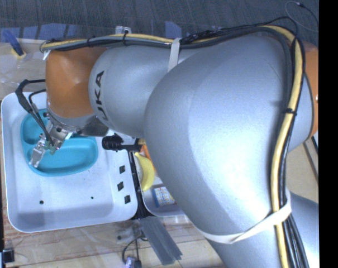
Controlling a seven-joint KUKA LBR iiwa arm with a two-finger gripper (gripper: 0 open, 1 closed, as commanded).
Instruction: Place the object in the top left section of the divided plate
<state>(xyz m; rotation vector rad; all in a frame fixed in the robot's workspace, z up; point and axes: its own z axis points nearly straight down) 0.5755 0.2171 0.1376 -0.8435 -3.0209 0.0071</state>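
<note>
The claw [39, 154] is hovering over the one blue divided plate [74, 158] in the left bin [23, 205]; can't tell if it's gripping anything. One banana [147, 172] is sitting well right.

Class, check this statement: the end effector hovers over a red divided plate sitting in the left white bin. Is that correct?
Not quite. The divided plate is blue, not red, as the camera view shows. The rest stands: the end effector is over it, and the plate sits in the left white bin.

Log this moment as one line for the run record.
arm: over left white bin | gripper: above blue divided plate | yellow banana: right bin
</note>
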